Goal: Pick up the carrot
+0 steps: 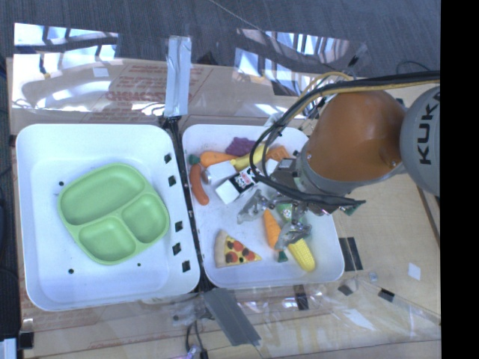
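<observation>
The right-hand white bin (196, 234) is used as the landmark here, since everything interesting is packed into it. The gripper (278, 209) is seen low over the middle of that bin, with the grey arm (419, 144) and its big orange band (355, 137) hanging over the bin's right half. Metal fingers (251, 208) can be made out spread to either side, so the jaws look parted, and nothing is seen clamped between them.

The carrot (271, 229) is found just right of the bin's centre, lying roughly upright in the view, right under the gripper and close beside one fingertip. Whether it's actually being touched can't be told from this angle.

Other stuff in the same bin: a corn cob (301, 254) toward the near right corner, just beside the carrot; a pizza slice (236, 250) along the near edge; a hot dog (199, 184) by the left wall; a second orange veggie piece (215, 158) near the far left corner, with something purple (241, 146) just past it; and a white block (227, 191) left of centre.

The green divided plate (112, 212) is sat in the neighbouring left white bin (34, 148), well apart from all of it.
</observation>
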Robot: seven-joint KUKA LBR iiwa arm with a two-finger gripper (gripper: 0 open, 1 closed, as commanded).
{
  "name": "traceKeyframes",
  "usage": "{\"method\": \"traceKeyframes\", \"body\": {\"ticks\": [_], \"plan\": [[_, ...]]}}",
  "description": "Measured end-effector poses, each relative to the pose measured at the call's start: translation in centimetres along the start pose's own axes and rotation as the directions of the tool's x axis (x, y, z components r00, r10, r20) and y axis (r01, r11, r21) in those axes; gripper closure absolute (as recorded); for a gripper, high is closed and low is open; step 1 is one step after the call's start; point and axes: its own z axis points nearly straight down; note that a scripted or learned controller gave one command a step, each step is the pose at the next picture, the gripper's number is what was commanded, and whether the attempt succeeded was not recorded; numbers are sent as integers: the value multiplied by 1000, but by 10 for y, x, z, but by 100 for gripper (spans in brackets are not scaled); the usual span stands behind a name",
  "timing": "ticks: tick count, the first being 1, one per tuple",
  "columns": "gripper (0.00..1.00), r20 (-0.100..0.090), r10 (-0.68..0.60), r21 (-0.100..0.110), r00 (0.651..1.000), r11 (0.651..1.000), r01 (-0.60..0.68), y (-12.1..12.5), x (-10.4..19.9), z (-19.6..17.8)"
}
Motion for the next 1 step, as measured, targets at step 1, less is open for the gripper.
{"method": "traceKeyframes", "body": {"ticks": [1], "plan": [[0,2,-33,5,999,999,33,-41,20,101]]}}
